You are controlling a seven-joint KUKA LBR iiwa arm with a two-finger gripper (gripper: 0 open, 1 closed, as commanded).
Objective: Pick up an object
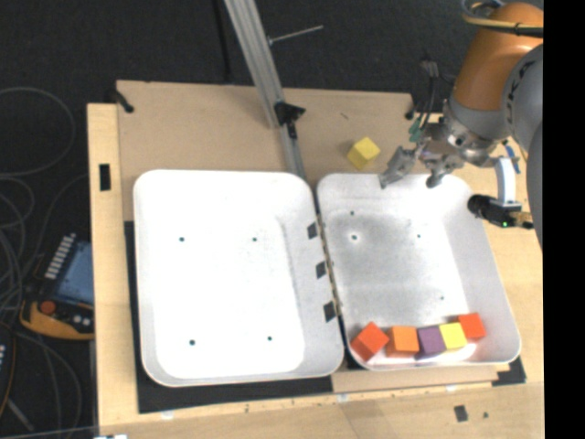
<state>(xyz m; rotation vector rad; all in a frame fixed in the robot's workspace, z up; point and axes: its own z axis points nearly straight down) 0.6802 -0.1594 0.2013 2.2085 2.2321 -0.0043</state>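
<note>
White bins: two shallow trays side by side on the bench [228,126]; left bin [224,273], right bin [416,245].
Arm: grey with an orange band [494,58], reaching in from the right.
Jaws: the gripper [413,172] hovers over the right bin's far rim, fingers spread apart, nothing between them.
Blocks (task objects): a row along the right bin's near wall, orange block [370,339], orange block two [404,338], purple block [430,340], yellow block [452,336], red-orange block [472,326].
Stray: yellow cube [363,152] on the bench just beyond the right bin.
</note>
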